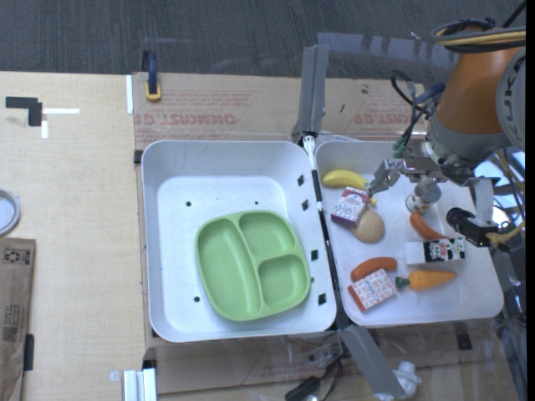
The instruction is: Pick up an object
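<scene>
left bin (167, 224): green plate (253, 263); right bin (476, 303): banana (343, 178), carrot (430, 280)

I watch through one fixed camera above the bench, looking down at a slant. Both white bins (159, 224) fit in frame; the arm (472, 98) enters from the right.

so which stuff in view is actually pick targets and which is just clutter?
Pick candidates, all in the right bin:
banana
small purple box
tan egg-shaped piece
red sausage
carrot
patterned box
black-and-white carton
The tool hangs by the banana.

Just lying about:
green divided plate in the left bin
yellow clamp
tape roll
</scene>
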`<state>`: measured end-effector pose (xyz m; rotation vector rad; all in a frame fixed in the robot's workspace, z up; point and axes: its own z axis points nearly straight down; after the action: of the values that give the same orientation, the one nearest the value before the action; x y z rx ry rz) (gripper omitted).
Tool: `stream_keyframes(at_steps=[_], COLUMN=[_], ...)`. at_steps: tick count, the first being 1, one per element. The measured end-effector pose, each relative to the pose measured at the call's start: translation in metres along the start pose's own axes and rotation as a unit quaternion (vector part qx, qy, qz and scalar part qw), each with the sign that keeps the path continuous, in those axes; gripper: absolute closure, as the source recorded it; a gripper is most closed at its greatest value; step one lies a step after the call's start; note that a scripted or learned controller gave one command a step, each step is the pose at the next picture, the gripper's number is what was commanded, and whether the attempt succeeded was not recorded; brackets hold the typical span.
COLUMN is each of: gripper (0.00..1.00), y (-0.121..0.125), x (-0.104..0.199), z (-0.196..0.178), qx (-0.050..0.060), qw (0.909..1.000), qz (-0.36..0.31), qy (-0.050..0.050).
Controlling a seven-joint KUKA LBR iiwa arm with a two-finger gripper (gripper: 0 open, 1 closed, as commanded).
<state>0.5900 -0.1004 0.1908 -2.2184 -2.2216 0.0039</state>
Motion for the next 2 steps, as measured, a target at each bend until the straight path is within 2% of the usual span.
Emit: stream_keyframes(at_steps=[1,2], gripper=[0.00,0.00], y=[-0.018,-0.025], x=[-0.066,-0.106], z=[0.025,0.100], qx=[0.000,0.000], qw=[0.9948,0.9993], qz=[0.102,0.037], qy=[0.000,0.005])
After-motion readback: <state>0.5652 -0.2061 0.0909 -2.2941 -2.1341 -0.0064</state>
